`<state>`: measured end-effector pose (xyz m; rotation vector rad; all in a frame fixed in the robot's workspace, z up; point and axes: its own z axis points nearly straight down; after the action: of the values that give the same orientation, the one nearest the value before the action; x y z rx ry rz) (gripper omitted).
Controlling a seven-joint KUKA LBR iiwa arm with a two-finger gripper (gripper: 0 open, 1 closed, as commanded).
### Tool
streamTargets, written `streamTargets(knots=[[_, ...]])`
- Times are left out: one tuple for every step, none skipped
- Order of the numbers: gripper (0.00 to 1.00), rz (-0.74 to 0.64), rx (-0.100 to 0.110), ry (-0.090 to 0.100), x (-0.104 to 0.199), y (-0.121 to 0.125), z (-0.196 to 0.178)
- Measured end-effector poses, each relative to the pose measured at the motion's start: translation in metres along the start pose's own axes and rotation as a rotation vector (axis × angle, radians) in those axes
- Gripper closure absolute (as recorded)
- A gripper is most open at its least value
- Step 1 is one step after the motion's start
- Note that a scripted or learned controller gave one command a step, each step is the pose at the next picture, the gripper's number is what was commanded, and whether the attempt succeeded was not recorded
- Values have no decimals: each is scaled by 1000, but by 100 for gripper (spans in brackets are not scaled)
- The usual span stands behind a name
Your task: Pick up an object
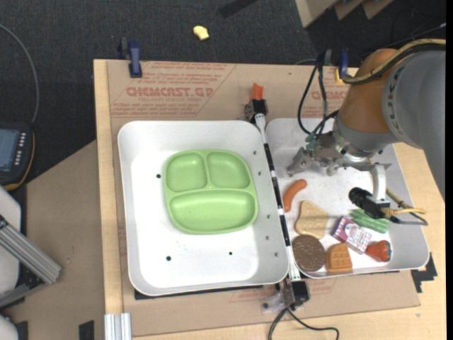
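Gripper (318, 160), grip state not determinable, hangs just beyond the bread (311, 218), apparently stationed to take the sausage (294, 192) lying loose just beside the bread.

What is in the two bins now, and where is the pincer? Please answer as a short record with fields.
left bin: green divided plate
right bin: orange sausage, bread slice, brown disc, orange waffle, pink packet, green piece, red piece
pincer: over the far part of the right bin, just beyond the orange sausage
task state: no object seen lifted
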<state>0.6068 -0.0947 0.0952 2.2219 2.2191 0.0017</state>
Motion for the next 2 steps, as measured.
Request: streamTargets(knots=[[0, 0, 6, 2, 4, -28, 11], [0, -1, -1, -1, 2, -18, 11]])
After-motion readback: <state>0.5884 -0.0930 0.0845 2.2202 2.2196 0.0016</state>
